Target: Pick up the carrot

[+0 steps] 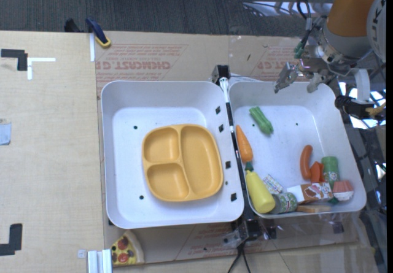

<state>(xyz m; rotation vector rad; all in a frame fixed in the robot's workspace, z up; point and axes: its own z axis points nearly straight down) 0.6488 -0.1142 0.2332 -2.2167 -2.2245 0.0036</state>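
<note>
— Where is your gripper right now?

— My gripper (301, 77) hangs above the far rim of the right bin (319, 103), near that bin's back wall. My two fingers (283, 79) are spread apart, with a clear gap between them, and nothing sits in that gap. I touch nothing; the bin floor under me is bare white.

— And the carrot?

— The carrot (244, 145) lies in the same right bin, tight against its left wall, beside the divider that separates the two bins. It points roughly along that wall, narrow end toward the back. It is well apart from my gripper, nearer the camera and to the left.

— What lies around it?

— A green vegetable (261, 120) lies just past it toward the middle of the bin. A yellow bottle-shaped toy (258, 192) lies just in front of the carrot, along the same wall. Farther right, a red-orange sausage (305, 161) and a cluster of small packets and toy food crowd the near right corner.

— And the other bin?

— The left bin (123, 143) holds a yellow divided plate (182, 162), lying flat in the middle.
</note>
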